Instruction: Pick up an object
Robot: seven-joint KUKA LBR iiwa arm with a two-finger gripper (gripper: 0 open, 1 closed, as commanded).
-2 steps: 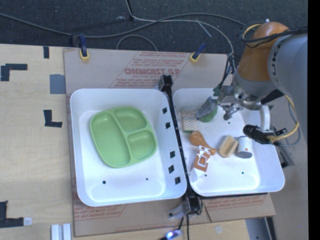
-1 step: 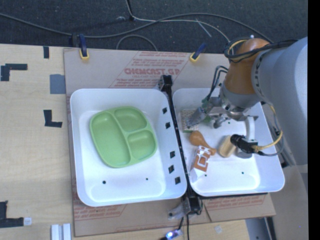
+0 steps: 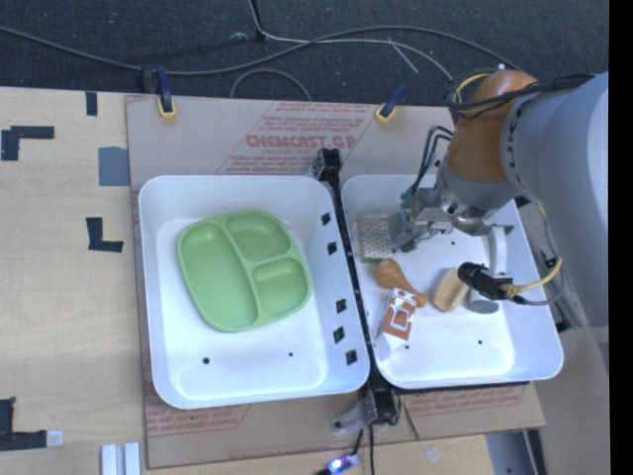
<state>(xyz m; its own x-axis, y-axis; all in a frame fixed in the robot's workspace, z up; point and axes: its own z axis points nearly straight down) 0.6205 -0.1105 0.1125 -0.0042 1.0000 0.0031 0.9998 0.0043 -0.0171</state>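
At the near edge, two white bins sit side by side on a printed cardboard sheet (image 3: pixel 287 137) spread over the pale wooden surface (image 3: pixel 59 265), with a black strip (image 3: pixel 341 265) running between them. The left bin (image 3: pixel 158 295) holds a green divided plate (image 3: pixel 242 270), lying flat toward its middle.

The loose things to pick lie in the right bin (image 3: pixel 495 359). Nearest, close to the strip, is an orange-and-white packet (image 3: pixel 399 317). Just beyond it and touching its far end is an orange-brown piece (image 3: pixel 389 272), and a tan cylinder (image 3: pixel 448 291) lies tilted to the right of that. Farther back, against the bin's left wall, is a speckled pad (image 3: pixel 373 236).

The pincer (image 3: pixel 404 232) is low over the right edge of the speckled pad, just beyond the orange-brown piece. Whether it is open or closed cannot be told from this angle, and nothing can be seen gripped in it. The grey arm (image 3: pixel 564 186) with its orange band (image 3: pixel 485 137) reaches in from the right.

At the sheet's far edge, two clamps (image 3: pixel 163 99) pin it down, and beyond them cables (image 3: pixel 297 40) trail over a dark floor.
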